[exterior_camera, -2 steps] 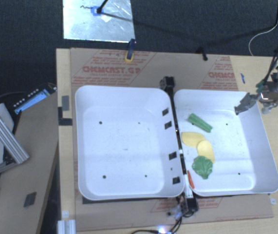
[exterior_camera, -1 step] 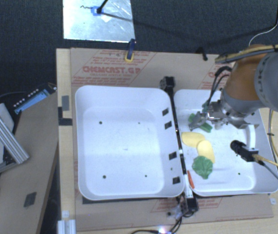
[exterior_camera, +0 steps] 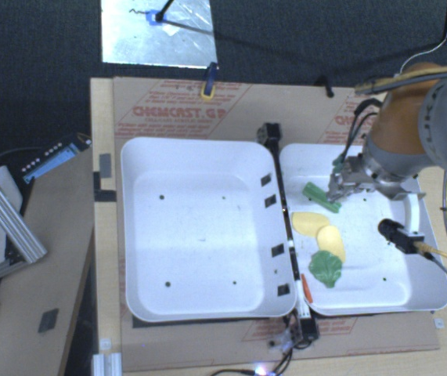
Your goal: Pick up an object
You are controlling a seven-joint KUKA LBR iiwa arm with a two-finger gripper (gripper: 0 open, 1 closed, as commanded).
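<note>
The right bin [exterior_camera: 423, 288] holds a green bar-shaped object [exterior_camera: 318, 195] near its upper left. Below it lie two yellow objects [exterior_camera: 309, 224] [exterior_camera: 332, 241] side by side, a leafy green object [exterior_camera: 326, 268] in front of them, and a thin orange object [exterior_camera: 307, 288] against the divider. My gripper [exterior_camera: 337, 189] hangs from the grey and orange arm and reaches down at the right end of the green bar. Its fingertips sit right at the bar, too small to tell their gap.
The left bin [exterior_camera: 200, 233] lies beside the right one, split from it by a black-clipped divider [exterior_camera: 282, 210]. A black cable fitting [exterior_camera: 399, 237] hangs over the right bin's right side. A shiny sheet [exterior_camera: 159, 22] lies behind the bench.
</note>
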